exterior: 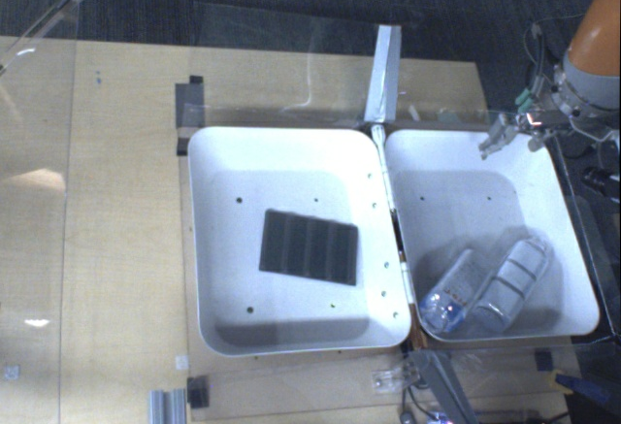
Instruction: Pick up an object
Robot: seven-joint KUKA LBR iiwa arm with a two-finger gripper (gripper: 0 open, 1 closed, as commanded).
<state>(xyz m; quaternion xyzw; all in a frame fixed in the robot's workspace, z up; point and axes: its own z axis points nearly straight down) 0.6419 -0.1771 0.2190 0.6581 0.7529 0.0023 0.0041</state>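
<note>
1. The claw (505, 136) hangs above the right bin's (572, 218) far rim; finger state cannot be determined.
2. Two clear plastic bottles (485, 291) lie together at that bin's near edge, ungrasped.
3. A dark ribbed pad (309, 246) lies flat in the left bin (218, 179).

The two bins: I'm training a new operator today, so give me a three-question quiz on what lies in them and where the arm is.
1. True or false: the dark ribbed pad lies in the right bin.
2. What lies in the right bin? A) two clear plastic containers B) a red ball C) a pair of scissors
3. Fill in: the gripper is over the right bin's ___ corner, as the camera sees it.

Key: 1. False, it lies flat in the left bin. 2. A, the clear containers lie side by side near the front edge. 3. Upper right, well apart from the containers.
</note>
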